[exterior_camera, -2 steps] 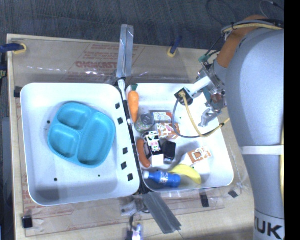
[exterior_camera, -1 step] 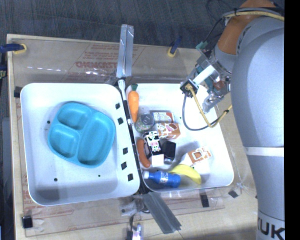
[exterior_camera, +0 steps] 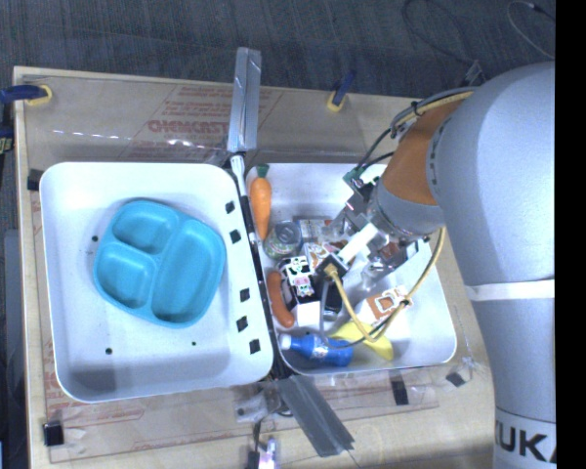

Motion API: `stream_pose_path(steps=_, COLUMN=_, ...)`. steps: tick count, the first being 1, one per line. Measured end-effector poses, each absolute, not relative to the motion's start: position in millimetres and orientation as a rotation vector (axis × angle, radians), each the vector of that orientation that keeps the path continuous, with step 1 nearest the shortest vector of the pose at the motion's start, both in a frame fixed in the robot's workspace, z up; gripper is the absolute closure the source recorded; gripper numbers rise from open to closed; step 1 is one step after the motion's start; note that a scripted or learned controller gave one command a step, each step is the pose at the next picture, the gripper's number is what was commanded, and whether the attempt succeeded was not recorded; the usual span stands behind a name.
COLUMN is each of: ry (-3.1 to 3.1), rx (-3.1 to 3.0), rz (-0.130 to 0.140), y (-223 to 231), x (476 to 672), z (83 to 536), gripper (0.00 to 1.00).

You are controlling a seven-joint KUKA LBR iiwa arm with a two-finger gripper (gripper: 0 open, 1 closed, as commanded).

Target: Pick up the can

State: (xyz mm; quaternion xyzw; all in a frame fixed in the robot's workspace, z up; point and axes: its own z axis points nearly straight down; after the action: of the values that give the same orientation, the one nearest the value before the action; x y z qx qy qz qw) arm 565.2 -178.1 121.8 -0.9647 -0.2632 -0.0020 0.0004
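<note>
KUKA lettering on arm (exterior_camera: 508, 262) base; fingers (exterior_camera: 317, 279) low over clutter near can (exterior_camera: 286, 234), state unclear.

We are looking down on a robotics lab test bench. A large grey KUKA arm (exterior_camera: 498, 223) reaches over a wooden bench (exterior_camera: 117, 106) whose printed board is held by blue clamps (exterior_camera: 24, 94). Two white bins (exterior_camera: 68, 360) sit side by side, and dark carpet (exterior_camera: 127, 18) lies beyond.
</note>
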Motion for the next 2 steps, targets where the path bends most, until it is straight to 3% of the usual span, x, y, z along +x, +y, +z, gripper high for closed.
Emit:
stream_pose_path(steps=1, ry=-0.637, rx=-3.073, rz=0.006, y=-113, x=532.2, z=91, gripper=0.00)
stream_pose_path(steps=2, ry=-0.407, rx=-3.111, rz=0.007, y=-155, x=574.6, z=91, gripper=0.00)
